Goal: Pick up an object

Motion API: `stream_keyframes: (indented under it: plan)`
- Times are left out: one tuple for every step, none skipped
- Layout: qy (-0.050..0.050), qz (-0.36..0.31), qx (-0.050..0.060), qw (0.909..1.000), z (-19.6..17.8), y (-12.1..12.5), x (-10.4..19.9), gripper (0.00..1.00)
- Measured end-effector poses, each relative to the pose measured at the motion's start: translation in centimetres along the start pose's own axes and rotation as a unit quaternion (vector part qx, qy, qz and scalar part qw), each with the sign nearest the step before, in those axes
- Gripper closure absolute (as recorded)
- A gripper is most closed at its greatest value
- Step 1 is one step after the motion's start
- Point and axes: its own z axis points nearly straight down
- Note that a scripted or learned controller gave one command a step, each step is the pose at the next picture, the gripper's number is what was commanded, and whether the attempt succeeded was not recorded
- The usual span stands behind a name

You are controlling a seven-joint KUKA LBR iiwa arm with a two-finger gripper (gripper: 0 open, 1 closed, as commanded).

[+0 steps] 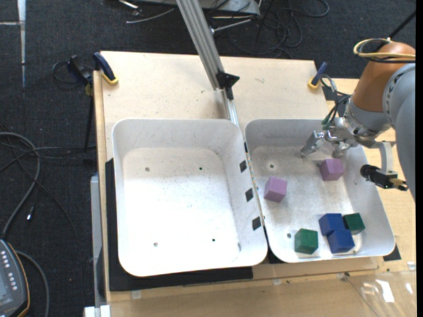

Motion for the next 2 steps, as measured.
stream_keyframes:
  plan:
    - [0.0, 0.002, 0.0, 1.0, -0.5, -4.1, 2.1, 0.0]
    - [-0.001, 0.002, -0.002, 1.0, -1.5, -3.9, 2.0, 1.0]
